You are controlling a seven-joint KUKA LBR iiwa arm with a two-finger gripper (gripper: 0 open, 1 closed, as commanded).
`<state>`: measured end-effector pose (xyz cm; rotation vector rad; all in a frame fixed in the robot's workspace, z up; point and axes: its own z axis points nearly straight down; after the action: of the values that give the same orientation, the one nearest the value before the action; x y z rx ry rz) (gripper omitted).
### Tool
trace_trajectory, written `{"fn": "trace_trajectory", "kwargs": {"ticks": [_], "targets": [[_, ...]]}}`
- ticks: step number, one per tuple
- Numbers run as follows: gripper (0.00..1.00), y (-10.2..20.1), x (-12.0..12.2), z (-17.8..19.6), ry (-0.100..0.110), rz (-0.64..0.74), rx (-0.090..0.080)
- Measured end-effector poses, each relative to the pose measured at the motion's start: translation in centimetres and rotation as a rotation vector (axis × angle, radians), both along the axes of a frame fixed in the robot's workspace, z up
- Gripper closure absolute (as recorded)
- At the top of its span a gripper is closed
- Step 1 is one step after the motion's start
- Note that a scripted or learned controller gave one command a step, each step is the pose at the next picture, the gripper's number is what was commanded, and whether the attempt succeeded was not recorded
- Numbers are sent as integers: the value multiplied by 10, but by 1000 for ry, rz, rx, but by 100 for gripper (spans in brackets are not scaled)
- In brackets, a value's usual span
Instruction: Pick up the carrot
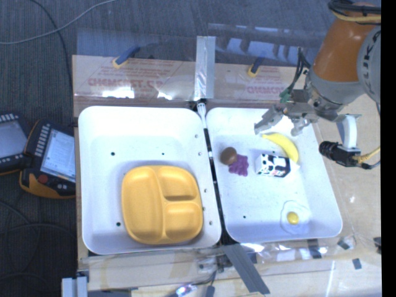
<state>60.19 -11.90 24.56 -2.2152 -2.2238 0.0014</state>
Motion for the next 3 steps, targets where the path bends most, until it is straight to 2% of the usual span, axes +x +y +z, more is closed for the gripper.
{"fn": "trace_trajectory", "kwargs": {"ticks": [1, 2, 3], "targets": [[0, -24, -5, -46, 1, -5, -4], [0, -24, -5, -46, 0, -4, -3], [0, -18, -70, -116, 0, 300, 1]]}}
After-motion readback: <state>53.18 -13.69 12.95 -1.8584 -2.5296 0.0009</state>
